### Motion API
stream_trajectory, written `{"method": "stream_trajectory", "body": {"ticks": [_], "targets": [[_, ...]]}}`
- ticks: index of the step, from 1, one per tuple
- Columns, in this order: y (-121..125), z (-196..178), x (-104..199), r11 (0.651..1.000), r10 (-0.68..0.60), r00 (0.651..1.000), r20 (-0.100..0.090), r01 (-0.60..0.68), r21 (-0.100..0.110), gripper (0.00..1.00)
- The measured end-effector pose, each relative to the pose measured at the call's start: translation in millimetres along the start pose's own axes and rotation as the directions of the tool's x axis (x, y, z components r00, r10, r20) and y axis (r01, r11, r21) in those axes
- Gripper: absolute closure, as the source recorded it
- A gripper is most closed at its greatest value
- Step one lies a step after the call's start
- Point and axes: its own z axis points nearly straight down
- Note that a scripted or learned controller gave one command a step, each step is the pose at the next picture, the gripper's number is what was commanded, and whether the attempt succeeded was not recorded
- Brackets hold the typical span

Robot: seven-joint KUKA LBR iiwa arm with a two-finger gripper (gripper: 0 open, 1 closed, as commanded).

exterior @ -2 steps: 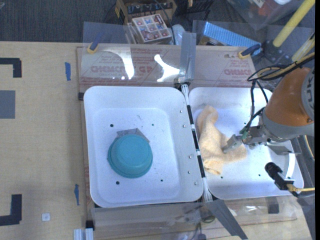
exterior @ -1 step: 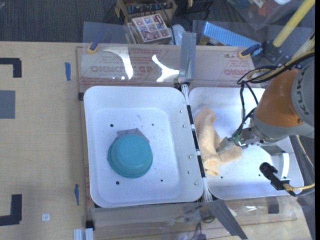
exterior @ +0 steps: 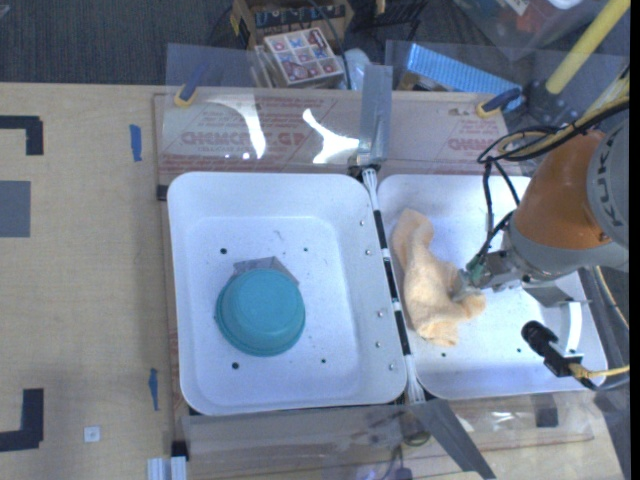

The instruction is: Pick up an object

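Teal bowl (exterior: 261, 312) on a grey patch in the white left bin (exterior: 200, 218). Pale yellow cloth (exterior: 428, 278), maybe cream, in the white right bin (exterior: 470, 368). Arm (exterior: 565, 203) grey with orange band.

Two white bins seen side by side. Teal bowl (exterior: 261, 312) is set upside down in left bin (exterior: 200, 218), over a grey scrap (exterior: 258, 265). Crumpled tan cloth (exterior: 430, 283) is laid along right bin's (exterior: 450, 368) left side. Gripper (exterior: 468, 280) is lowered onto cloth's right edge.

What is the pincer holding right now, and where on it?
Cannot tell: the pincer sits at the right edge of the yellow cloth, but no grip is visible.
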Motion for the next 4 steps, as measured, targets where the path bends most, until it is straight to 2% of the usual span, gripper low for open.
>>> {"method": "stream_trajectory", "body": {"ticks": [1,2,3,4], "targets": [[0,0,0,1.000,0.000,1.000,0.001,0.000,0.000,0.00],[-4,10,15,1.000,-0.031,1.000,0.003,0.031,0.002,0.00],[-2,0,16,1.000,-0.030,1.000,0.000,0.030,-0.001,1.00],[-3,0,15,1.000,-0.029,1.000,0.001,0.029,-0.001,0.00]]}}
